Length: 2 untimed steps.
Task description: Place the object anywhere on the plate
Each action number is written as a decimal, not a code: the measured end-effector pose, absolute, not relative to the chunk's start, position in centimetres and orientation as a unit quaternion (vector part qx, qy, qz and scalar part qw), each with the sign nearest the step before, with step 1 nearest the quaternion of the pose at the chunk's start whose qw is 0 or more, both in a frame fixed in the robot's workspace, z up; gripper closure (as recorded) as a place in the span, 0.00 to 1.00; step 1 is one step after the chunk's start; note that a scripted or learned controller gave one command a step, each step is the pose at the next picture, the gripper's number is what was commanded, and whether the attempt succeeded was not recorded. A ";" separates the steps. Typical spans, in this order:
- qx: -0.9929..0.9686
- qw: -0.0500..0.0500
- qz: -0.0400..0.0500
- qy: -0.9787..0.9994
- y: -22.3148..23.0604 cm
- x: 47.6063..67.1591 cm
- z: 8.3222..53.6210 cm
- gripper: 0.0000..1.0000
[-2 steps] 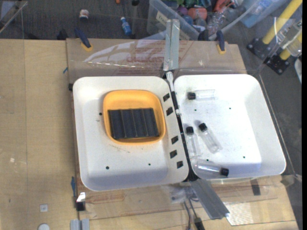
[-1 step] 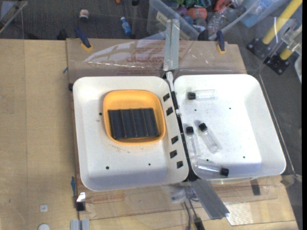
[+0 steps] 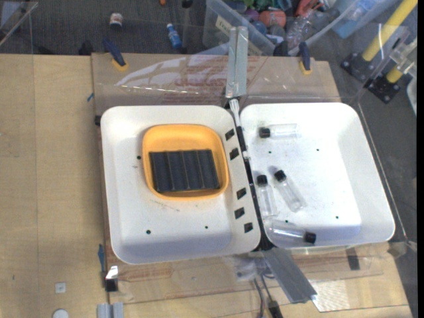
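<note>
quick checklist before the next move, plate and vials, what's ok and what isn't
1. Plate in left bin, upright: ok.
2. Plate surface free: not ok, a dark ridged block covers most of it.
3. Objects to pick: ok, four clear vials with black caps in right bin, e.g. top vial.
4. Vials spaced for grasping: not ok for the middle pair, close together.
5. Bottom vial lies against the bin wall: cannot tell if reachable.

Wooden bench (image 3: 46, 144) — two white bins (image 3: 126, 237) side by side.
</note>
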State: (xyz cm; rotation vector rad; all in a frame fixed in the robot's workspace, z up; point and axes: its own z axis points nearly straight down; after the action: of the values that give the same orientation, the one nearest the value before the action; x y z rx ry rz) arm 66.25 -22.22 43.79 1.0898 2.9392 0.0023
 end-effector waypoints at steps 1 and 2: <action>0.311 0.003 0.000 0.950 -22.0 66.2 43.8 1.00; 0.286 0.003 0.000 0.958 -22.0 66.2 43.8 1.00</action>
State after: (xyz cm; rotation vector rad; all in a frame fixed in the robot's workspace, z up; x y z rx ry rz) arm 66.18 -22.03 43.79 0.8973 3.0042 -0.0013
